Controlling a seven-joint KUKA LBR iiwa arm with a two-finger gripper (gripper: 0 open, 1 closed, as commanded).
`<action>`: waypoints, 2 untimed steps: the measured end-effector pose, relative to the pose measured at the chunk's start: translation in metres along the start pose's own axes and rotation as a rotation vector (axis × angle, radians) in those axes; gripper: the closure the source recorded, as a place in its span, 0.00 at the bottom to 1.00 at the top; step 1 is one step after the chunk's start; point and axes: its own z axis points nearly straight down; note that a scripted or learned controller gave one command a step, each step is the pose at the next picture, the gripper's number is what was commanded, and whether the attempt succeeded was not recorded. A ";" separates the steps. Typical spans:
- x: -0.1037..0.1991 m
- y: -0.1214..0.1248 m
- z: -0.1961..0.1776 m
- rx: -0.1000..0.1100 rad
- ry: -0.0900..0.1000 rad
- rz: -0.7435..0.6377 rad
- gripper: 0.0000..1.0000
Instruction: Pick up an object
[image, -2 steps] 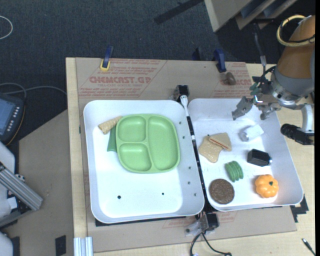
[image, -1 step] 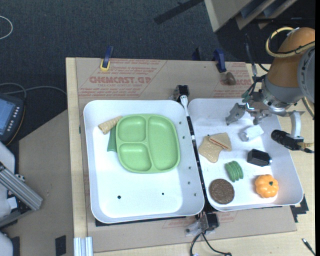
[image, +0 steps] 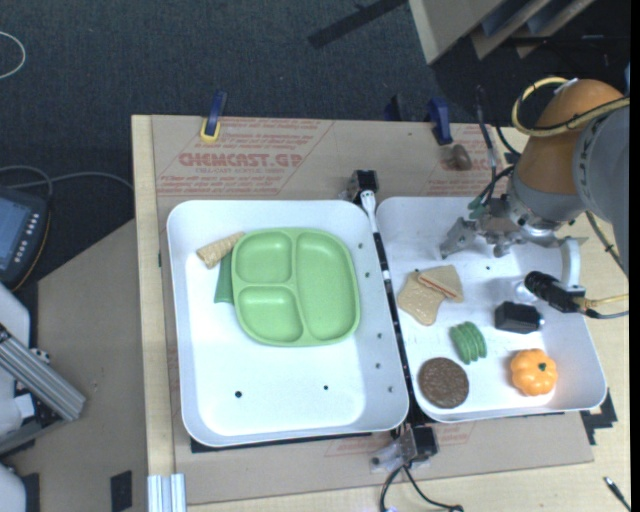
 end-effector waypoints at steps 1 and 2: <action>0.001 -0.003 -0.008 0.009 0.003 0.002 1.00; -0.006 0.006 -0.057 0.006 0.002 0.002 1.00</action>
